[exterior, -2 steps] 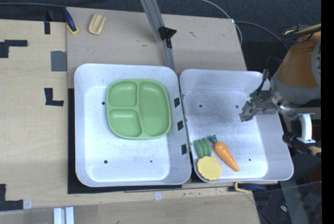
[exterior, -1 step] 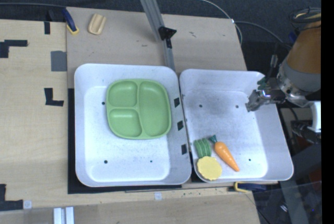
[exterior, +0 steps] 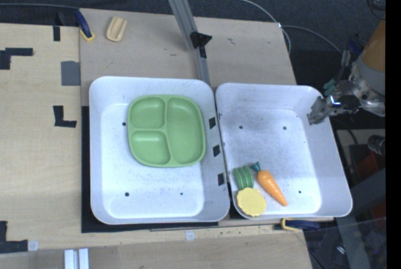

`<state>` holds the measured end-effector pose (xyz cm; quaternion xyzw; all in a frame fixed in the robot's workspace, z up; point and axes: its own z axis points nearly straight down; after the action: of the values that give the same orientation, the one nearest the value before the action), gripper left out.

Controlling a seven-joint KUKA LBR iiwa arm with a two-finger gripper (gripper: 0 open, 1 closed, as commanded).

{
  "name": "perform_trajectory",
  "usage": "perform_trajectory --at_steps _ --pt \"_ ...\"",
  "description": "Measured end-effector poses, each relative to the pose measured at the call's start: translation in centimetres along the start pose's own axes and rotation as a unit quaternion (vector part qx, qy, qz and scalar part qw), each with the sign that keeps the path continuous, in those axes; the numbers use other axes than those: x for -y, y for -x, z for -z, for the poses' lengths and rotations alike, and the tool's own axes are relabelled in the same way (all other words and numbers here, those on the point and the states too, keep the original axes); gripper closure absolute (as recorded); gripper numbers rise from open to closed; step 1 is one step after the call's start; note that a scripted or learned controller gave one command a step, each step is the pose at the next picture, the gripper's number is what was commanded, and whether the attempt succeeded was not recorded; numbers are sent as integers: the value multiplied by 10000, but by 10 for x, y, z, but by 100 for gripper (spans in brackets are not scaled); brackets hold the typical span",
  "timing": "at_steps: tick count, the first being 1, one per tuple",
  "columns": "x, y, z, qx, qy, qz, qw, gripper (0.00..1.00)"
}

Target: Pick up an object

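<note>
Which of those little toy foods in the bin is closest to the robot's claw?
The orange carrot. It lies furthest right of the three in the right bin, on the gripper's side; the yellow round piece and the green piece sit further left.

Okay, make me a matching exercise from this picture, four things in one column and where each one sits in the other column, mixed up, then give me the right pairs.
Things:
1. green divided plate
2. orange carrot
3. yellow round piece
4. gripper

Places:
A. near corner of the right bin, against its left wall
B. over the right bin's far right rim
C. left bin, far half
D. right bin, near side, right of the small green piece

Pairs: 1-C, 2-D, 3-A, 4-B
</note>
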<state>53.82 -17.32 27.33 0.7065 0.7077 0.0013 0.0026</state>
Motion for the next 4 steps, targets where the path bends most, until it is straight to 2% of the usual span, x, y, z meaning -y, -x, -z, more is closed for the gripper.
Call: perform_trajectory --at_steps 1,2,3,4 --pt "0 0 7 -8 -26 -1 10000 100" --pt "4 -63 -1 -16 -38 24 10000 100" --pt "8 -112 -2 -17 -39 21 10000 100" --pt "18 -155 -20 -13 -49 16 10000 100"
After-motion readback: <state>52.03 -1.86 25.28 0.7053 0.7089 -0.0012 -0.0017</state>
